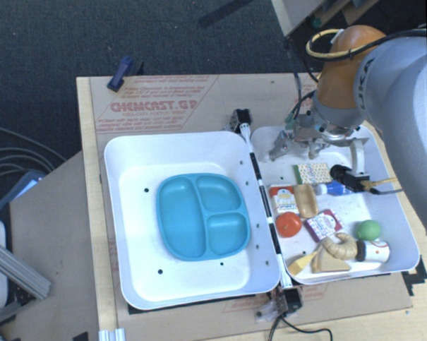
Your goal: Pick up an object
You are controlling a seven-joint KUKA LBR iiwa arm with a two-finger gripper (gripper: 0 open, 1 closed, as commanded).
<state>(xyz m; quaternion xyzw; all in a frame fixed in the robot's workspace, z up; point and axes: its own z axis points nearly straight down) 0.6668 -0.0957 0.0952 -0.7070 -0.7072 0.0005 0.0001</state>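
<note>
My gripper (295,151) hangs over the back left part of the right bin (399,222), fingers spread apart with nothing between them. Just in front of it lies a small checkered cracker-like piece (312,172). Further forward in the same bin are a red-and-white packet (282,197), a tan bun-like piece (305,200), a red tomato (288,225), a purple packet (323,226), a green ball (369,229), a croissant (340,247), a white cup on its side (377,252), a yellow cheese wedge (322,265) and a blue pen-like item (333,189).
The left bin (129,170) holds a blue divided plate (201,216). A divider rail (260,192) runs between the two bins. A blue clip (119,73) lies on the cardboard behind the left bin. The grey arm (401,101) covers the right bin's back right corner.
</note>
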